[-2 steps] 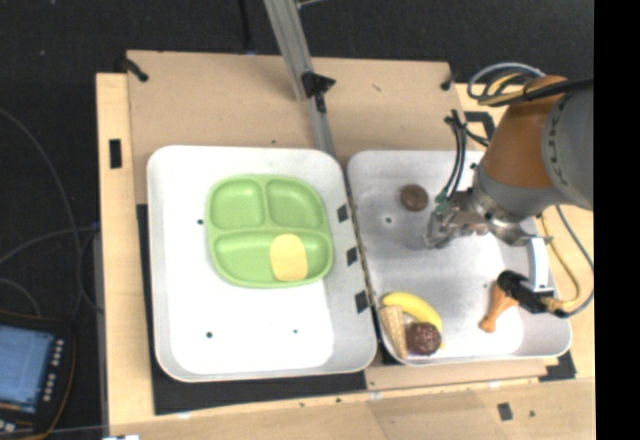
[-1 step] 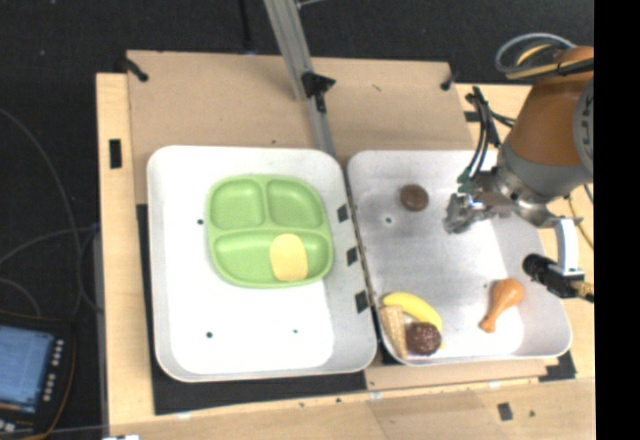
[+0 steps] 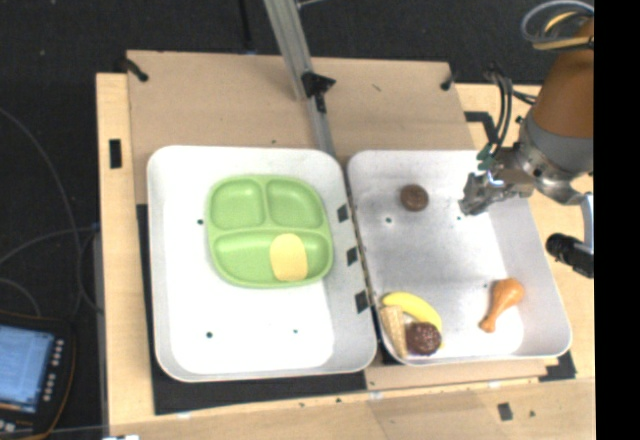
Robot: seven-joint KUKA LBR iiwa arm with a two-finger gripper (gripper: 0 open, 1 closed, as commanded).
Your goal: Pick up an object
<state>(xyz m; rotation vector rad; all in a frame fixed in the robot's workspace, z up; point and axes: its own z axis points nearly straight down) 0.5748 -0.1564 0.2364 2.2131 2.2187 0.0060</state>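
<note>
While the arm (image 3: 562, 118) reached in from the right, its gripper (image 3: 478, 196) hung over the upper right part of the right bin (image 3: 455, 228); fingers too small and dark, can't tell if spread or closed. Nothing visible between them. Candidate objects all lay loose on the bin floor. Brown round object (image 3: 414, 196) sat in the upper middle of the right bin, left of the gripper and apart from it. Orange drumstick-shaped toy (image 3: 502, 302) lay toward the lower right, tilted. Yellow banana (image 3: 411, 307) sat in the lower left corner of that bin, with a dark reddish-brown round item (image 3: 423, 337) just below it, touching or nearly so. Left bin (image 3: 190, 328) held a green divided plate (image 3: 268, 230); a pale yellow block (image 3: 289, 256) rested in the plate's large lower compartment. Metal pole (image 3: 288, 33) slanted from top centre down to the seam between the bins. Tablet screen (image 3: 28, 365) glowed at the lower left, off the bench.
</note>
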